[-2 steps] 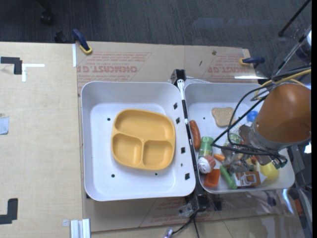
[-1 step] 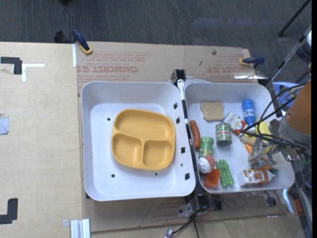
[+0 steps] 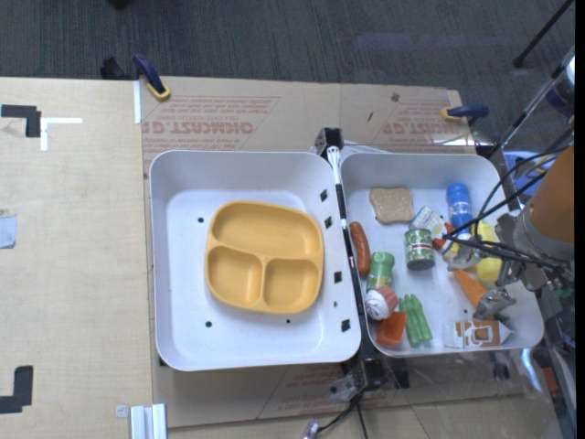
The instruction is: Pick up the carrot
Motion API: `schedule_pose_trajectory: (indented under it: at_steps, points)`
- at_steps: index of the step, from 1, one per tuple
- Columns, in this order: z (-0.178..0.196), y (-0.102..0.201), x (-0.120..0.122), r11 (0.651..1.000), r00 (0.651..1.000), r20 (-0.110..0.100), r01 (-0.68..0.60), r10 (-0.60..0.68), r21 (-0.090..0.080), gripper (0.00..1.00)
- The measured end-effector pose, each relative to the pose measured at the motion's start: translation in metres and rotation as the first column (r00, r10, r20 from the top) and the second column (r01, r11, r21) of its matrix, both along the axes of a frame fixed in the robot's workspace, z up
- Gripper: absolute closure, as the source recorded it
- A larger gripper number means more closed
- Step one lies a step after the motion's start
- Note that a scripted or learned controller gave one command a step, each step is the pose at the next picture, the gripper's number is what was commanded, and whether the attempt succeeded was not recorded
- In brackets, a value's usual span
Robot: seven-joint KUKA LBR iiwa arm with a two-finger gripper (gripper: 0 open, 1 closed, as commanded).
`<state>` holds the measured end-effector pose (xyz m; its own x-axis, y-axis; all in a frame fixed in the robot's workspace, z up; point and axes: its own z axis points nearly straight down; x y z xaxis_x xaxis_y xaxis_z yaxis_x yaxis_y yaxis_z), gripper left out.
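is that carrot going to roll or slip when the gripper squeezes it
Probably a bit. The carrot looks like smooth, stiff toy plastic, so it may slip. Its tapered, rounded shape could let it roll or squirt out. It lies close to the gripper and a yellow item, so neighbours may get nudged.

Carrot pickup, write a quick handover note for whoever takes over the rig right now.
End effector: low in the right bin, just above the carrot; its grip state cannot be judged.
Carrot: lying on the bin floor near the right wall, beside the yellow fruit.
Left bin: holds the yellow divided plate.
Done: arm brought over the carrot.
Left: grasp and lift; the carrot is not yet raised.
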<state>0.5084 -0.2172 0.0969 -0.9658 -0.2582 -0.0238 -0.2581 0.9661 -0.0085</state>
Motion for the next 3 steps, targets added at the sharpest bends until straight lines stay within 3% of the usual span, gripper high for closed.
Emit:
schedule_pose_trajectory:
  at_steps: [1,2,3]
  points:
    - [-0.004,-0.002,0.021,0.971,0.971,-0.019,0.240,-0.240,0.005,0.00]
    - [0.006,-0.002,0.023,0.971,0.971,-0.014,0.241,-0.240,0.006,1.00]
    - [-0.001,-0.002,0.033,0.971,0.971,-0.012,-0.239,0.239,0.002,1.00]
